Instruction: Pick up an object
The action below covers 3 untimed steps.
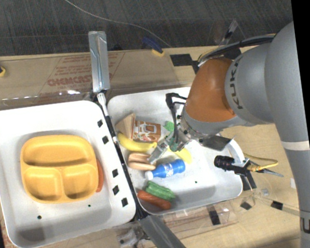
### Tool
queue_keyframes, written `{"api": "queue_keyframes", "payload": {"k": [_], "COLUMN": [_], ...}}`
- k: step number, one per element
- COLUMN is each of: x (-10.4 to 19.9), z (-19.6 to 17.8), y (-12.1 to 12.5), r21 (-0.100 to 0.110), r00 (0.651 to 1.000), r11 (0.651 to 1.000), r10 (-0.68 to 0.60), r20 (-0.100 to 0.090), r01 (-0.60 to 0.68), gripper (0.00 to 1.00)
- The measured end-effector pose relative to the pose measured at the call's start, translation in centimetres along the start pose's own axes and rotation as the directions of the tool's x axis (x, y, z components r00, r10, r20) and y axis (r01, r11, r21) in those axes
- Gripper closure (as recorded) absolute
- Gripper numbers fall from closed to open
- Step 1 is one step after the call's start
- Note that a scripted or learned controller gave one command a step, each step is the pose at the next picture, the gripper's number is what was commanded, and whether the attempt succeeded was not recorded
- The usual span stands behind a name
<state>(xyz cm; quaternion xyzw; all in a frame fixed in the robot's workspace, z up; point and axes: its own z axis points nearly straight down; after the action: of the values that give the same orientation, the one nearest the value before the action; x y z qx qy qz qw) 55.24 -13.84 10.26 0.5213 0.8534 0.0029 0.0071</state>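
Two bins, arm over the right bin [230,181]!
Gripper [166,146] dips mid-frame among banana [132,144], blue bottle [169,169] and snack packet [144,131]; its grasp can't be told. Yellow tray [59,167] sits left.

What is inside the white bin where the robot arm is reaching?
The right bin holds a banana, a blue bottle, a small printed box, a hot dog and green and orange toy vegetables. The arm covers whatever lies under it.

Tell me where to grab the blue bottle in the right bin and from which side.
Grip the blue bottle across the middle of its body, coming straight down from above. It lies flat on its side, long axis running left-right, so close across the narrow width. The hot dog and green vegetable crowd its left end.
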Motion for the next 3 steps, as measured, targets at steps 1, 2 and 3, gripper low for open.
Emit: {"api": "queue_keyframes", "payload": {"k": [1,2,3], "x": [0.0,-1.0,-1.0], "z": [-1.1,1.2,1.2], "y": [0.1,0.3,0.3], "r21": [-0.001,0.018,0.017], "r00": [1.000,0.873,0.873], "r11": [1.000,0.873,0.873], "r10": [-0.004,0.488,0.488], "r20": [0.001,-0.002,-0.002], "r01": [0.004,-0.487,-0.487], "gripper": [1.00,1.00,0.00]}}
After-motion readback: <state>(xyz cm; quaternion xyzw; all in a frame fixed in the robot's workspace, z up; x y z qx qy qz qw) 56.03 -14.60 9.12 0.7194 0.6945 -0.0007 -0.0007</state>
